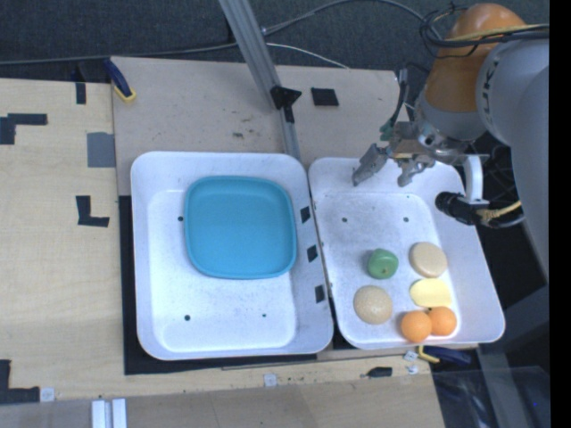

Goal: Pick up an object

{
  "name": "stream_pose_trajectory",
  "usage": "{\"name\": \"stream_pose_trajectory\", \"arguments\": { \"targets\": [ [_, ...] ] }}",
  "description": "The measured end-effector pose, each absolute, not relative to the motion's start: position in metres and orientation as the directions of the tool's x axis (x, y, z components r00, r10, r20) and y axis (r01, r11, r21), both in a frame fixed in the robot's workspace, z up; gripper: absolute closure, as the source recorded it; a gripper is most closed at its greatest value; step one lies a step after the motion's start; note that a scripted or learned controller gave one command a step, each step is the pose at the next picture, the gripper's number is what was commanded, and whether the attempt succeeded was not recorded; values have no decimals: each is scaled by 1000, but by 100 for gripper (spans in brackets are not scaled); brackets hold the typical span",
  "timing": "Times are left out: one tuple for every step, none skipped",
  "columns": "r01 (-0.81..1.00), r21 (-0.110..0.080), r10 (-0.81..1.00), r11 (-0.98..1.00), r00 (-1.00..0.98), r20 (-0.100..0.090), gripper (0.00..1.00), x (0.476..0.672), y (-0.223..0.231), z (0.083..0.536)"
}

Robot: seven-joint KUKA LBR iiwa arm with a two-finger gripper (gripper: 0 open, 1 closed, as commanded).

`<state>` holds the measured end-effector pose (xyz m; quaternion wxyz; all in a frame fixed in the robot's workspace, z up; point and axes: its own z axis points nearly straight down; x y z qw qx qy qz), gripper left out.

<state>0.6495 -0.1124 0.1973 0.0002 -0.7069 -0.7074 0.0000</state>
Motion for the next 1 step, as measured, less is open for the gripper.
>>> {"name": "stream_pose_trajectory", "arguments": {
  "targets": [
    [1000,-4,1000,1,-1,0,0,649,-108,154]
  ]
}}
